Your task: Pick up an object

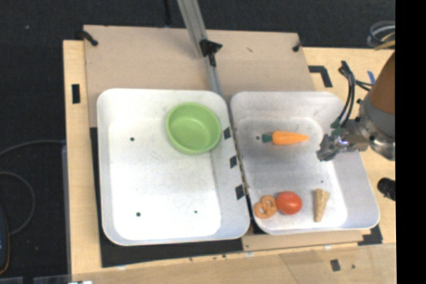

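Landmark: you can place everything by the carrot [286,138], lying flat in the right bin [353,209] with its green end toward the left bin.
Cone: you find a tan cone [321,203] nearer than the carrot and to its right, close to the bin's front edge, apart from the other items.
Tomato: a red tomato [288,202] sits nearer than the carrot, about straight in front of it.
Pretzel: an orange pretzel [265,207] touches the tomato's left side.
Gripper: you see the gripper [328,148] just right of the carrot's tip, low over the bin and not touching it; nothing sits between its fingers, and you cannot tell whether they are spread or closed.
Bowl: a green bowl [194,128] stands upright left of the carrot, in the left bin [133,209].
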### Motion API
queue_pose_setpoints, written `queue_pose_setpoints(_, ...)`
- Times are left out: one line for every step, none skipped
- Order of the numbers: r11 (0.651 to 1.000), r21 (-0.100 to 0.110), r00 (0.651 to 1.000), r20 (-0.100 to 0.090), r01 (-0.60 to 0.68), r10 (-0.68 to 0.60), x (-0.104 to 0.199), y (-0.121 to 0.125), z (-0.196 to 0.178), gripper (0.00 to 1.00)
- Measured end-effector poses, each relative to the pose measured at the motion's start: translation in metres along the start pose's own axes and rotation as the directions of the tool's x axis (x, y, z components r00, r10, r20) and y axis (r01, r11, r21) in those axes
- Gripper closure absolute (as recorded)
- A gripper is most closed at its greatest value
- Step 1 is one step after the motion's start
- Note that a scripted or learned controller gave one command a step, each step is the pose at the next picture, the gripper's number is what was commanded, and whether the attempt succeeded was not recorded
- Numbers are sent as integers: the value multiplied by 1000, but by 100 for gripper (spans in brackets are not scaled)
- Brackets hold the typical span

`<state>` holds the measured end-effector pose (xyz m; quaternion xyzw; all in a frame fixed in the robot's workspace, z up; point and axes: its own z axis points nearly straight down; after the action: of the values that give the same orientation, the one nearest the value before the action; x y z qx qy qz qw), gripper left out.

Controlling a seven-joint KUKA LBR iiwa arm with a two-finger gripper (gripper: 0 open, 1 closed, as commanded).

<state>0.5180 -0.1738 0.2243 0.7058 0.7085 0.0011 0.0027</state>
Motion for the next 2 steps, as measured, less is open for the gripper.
queue_pose_setpoints(1000, 3, 1000, 0, 0, 0, -10, 7, -51, 100)
queue_pose_setpoints(1000, 3, 1000, -1, -1, 1, 47, 1, -39, 100)
